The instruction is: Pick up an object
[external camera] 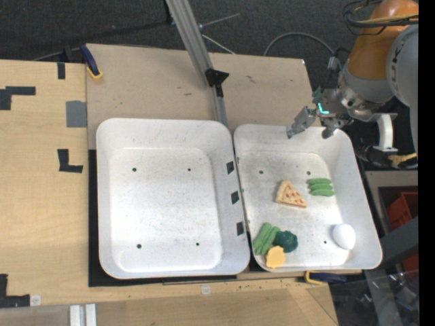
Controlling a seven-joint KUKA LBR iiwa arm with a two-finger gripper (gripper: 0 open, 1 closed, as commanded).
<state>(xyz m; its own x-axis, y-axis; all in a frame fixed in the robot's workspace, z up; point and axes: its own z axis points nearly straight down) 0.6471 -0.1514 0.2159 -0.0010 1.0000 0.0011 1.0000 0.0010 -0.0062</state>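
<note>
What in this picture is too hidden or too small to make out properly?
- Arm: the camera view's right edge cuts it off.
- Dark green item: too small to identify, partly behind the yellow piece.
- White object: blends into the right bin, its outline faint.

Wooden bench (41, 202), two white bins side by side: left bin (163, 195), right bin (302, 199)

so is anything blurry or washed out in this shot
Camera view: mostly sharp and evenly lit; the two shallow white bins look bright, with specks still readable; the small white egg-shaped object nearly blends into the right bin; the two-finger gripper is slightly soft.
</note>
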